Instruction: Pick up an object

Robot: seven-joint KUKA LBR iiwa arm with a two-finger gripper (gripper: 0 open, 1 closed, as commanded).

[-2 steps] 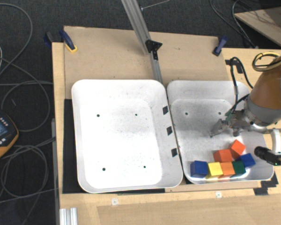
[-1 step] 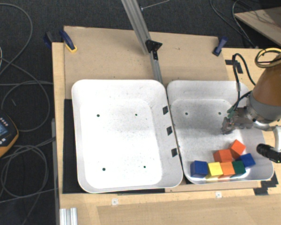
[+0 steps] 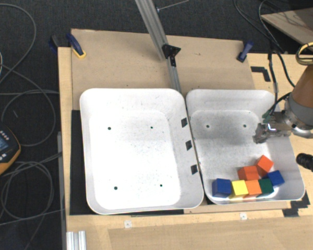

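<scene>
Several small blocks lie clustered in the near right corner of the right bin (image 3: 224, 113): a blue block (image 3: 221, 186), a yellow block (image 3: 239, 188), an orange block (image 3: 247, 173), a tilted orange block (image 3: 265, 165), a blue block (image 3: 275, 178) and a green one (image 3: 265, 187). My gripper (image 3: 262, 133) hangs over the bin's right side, a little beyond the blocks and apart from them. I see nothing between its fingers.
The left bin (image 3: 94, 103) lies beside the right one, with black clips along the shared wall. A slanted metal pole (image 3: 155, 30) rises behind the bins. Cables and a handheld pendant (image 3: 0, 145) lie on the floor to the left.
</scene>
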